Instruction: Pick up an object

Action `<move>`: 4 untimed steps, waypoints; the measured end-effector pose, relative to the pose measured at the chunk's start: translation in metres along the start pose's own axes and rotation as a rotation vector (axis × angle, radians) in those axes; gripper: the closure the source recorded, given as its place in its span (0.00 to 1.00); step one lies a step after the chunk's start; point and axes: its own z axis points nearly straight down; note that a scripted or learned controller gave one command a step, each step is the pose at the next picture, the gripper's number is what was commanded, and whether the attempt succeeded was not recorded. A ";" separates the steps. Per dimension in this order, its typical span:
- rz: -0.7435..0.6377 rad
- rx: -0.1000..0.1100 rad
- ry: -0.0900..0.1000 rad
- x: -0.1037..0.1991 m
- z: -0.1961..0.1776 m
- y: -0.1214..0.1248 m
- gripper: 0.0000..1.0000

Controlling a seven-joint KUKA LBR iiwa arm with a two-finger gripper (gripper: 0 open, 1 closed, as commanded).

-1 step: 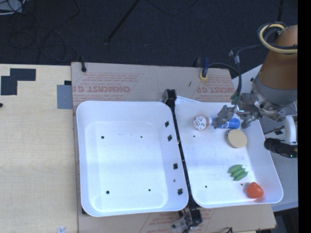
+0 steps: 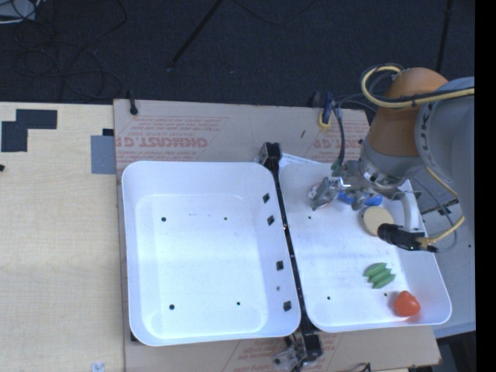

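Object candidates: beige disc, green pods, red-orange piece, all loose in right bin.
Jaws: gripper low over right bin's 12 o'clock end, metal fingers pointing toward 9 o'clock; open or closed, cannot tell; nothing seen between them.
Near jaws: blue item just at 3 o'clock of the wrist, partly hidden, identity unclear.
Disc: at 4 o'clock from jaws, near, beside a black part of the arm.
Pods: 5 o'clock from jaws, well apart.
Red-orange piece: bin's 5 o'clock corner, farthest from jaws.
Left bin: at 9 o'clock, across black divider.
Table: pale wood, under cardboard sheet.
Risk: probably closing on bare floor, since nothing lies under the fingers; disc likely too flat to catch; pods and red-orange piece likely to slide or roll toward the wall if nudged.
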 end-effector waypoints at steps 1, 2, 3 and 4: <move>0.007 -0.014 -0.004 -0.054 -0.080 -0.004 0.00; 0.005 -0.007 -0.002 -0.081 -0.031 0.016 0.00; 0.004 -0.008 -0.002 -0.081 -0.044 0.016 1.00; -0.006 -0.007 0.005 0.035 -0.066 -0.022 1.00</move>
